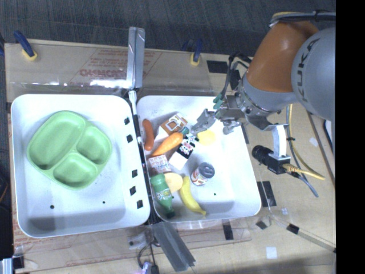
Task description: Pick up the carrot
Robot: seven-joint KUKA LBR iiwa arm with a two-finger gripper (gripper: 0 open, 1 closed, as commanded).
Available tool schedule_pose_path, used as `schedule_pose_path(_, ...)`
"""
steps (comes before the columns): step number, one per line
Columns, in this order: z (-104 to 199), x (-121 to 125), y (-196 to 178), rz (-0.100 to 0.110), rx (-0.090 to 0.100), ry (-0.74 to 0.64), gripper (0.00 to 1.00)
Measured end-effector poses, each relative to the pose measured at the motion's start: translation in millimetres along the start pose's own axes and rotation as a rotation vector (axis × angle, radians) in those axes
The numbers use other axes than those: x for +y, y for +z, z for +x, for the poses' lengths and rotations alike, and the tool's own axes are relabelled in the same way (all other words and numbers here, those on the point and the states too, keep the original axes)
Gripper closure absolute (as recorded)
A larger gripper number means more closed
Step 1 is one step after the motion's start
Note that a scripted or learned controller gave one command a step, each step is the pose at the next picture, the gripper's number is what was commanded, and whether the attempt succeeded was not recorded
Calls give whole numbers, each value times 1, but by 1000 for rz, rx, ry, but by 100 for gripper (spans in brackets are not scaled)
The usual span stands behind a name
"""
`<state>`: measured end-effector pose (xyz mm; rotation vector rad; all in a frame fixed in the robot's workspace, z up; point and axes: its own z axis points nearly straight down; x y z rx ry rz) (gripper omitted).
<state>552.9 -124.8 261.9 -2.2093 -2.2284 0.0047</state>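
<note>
Hovering over the right bin (245,153), the tool (201,124) sits low among the clutter, and from my seat I cannot tell how wide it stands or whether anything is gripped. Its tip looks close to the upper end of the carrot (167,144), near a small black-and-white item (186,148) and something yellow (207,137) just beside it.

The arm (285,56) comes in from the right, its orange band bulging above the wrist, with the wrist angled down and leftward into the bin.

I see the carrot lying on a slant in the left half of the right bin, thick end toward the tool, narrow end pointing down-left. A sausage-like reddish piece (148,134) lies just beside it on the left, a small box (174,123) just above. Lower in the bin are a green bottle (161,190), a banana (190,197) and a small can (202,173).

On the counter's left side, the left bin (34,210) carries a green divided plate (69,148).
</note>
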Motion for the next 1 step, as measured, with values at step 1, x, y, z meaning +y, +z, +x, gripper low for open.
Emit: schedule_pose_path(1, 30, 32, 148, -18, -3, 18, 0)
